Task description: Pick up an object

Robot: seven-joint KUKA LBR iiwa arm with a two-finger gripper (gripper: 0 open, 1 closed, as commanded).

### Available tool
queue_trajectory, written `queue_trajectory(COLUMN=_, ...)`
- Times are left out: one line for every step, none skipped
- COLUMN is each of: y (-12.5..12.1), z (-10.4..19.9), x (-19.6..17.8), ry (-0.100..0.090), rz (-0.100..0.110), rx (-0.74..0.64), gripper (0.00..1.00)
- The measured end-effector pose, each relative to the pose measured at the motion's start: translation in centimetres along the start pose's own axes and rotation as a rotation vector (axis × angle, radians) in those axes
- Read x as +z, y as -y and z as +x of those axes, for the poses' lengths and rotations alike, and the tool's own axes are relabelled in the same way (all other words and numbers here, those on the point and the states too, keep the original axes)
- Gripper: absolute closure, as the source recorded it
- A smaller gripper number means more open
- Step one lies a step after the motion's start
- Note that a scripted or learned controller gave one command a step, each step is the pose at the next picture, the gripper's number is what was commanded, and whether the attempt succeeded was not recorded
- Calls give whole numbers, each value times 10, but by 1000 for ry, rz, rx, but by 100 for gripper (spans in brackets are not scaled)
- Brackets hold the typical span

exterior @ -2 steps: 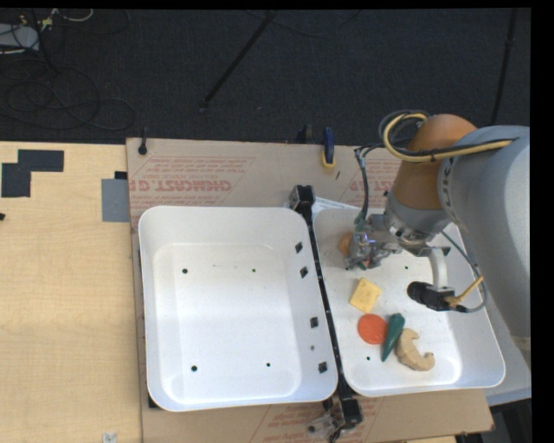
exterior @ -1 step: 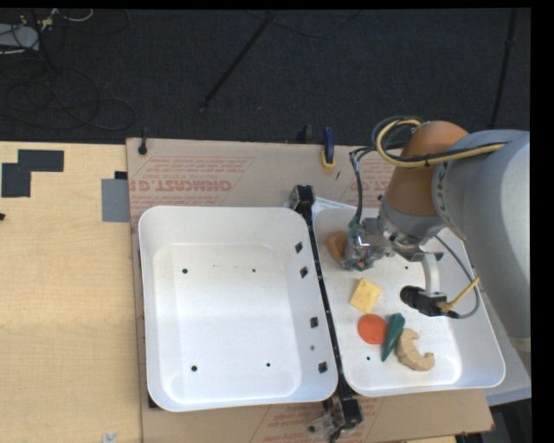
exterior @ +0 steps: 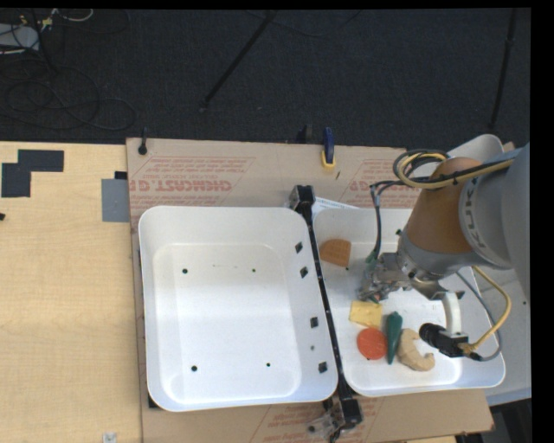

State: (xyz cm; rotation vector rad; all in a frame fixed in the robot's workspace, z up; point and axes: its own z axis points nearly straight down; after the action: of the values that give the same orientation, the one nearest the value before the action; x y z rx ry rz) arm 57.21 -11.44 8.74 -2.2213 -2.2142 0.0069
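Lying just below claw (exterior: 378, 288): yellow block (exterior: 365, 313)

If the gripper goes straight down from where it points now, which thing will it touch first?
Probably the yellow block, which lies just below the gripper in the right bin; depth is unclear from this slanted view.

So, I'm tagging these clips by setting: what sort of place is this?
Probably a robotics lab bench: a robot arm reaches over two white bins, toy-like objects lie in the right one, and cables trail on dark carpet behind.
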Motion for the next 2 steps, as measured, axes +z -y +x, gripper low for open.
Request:
queue_trajectory(y=-52, z=-31, x=-1, ry=2, rz=-8, rx=-6, gripper=100)
queue_trajectory(y=-70, z=-51, x=1, ry=-3, rz=5, rx=-6, gripper=100)
